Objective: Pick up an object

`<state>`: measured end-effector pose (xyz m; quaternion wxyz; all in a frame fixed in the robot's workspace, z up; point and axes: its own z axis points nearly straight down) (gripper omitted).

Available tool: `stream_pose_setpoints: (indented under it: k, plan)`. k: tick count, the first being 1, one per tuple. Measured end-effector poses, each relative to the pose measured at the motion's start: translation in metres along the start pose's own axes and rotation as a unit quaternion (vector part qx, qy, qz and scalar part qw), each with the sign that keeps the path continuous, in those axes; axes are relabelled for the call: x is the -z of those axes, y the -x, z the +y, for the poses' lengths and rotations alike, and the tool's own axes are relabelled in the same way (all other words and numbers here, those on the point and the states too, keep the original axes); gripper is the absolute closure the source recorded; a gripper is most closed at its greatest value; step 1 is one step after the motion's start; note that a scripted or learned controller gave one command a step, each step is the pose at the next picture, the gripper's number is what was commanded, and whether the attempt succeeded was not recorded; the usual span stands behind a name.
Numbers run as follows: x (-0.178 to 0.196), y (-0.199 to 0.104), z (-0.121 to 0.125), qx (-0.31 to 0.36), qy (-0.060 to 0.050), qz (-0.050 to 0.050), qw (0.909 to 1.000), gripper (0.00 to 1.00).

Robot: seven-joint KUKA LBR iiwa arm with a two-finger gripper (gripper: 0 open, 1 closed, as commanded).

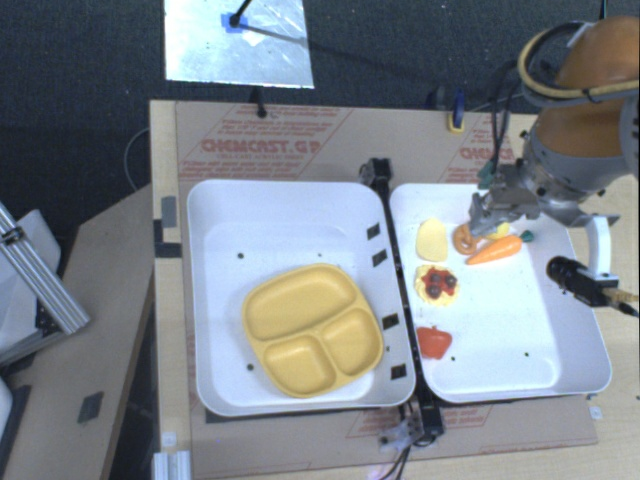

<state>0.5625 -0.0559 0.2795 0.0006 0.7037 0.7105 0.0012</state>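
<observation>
Orange carrot (494, 251) lying in right bin (520, 358), just below gripper (487, 218); small orange ring (464, 238) touching jaws' lower left. Jaw opening impossible to tell. Further left: pale yellow piece (432, 238), berry tart (438, 284), red piece (433, 342); yellow tray (312, 328) well apart.

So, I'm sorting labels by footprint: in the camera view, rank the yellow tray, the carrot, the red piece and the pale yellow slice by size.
1. yellow tray, by far.
2. carrot.
3-4. pale yellow slice and red piece: too alike to rank.
</observation>
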Motion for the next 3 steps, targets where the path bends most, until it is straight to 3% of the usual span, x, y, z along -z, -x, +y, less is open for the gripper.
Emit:
stream_pose_setpoints:
  k: [3]
  plan:
    - [-0.046, -0.163, 0.021, 0.000, -0.001, 0.000, 1.0000, 1.00]
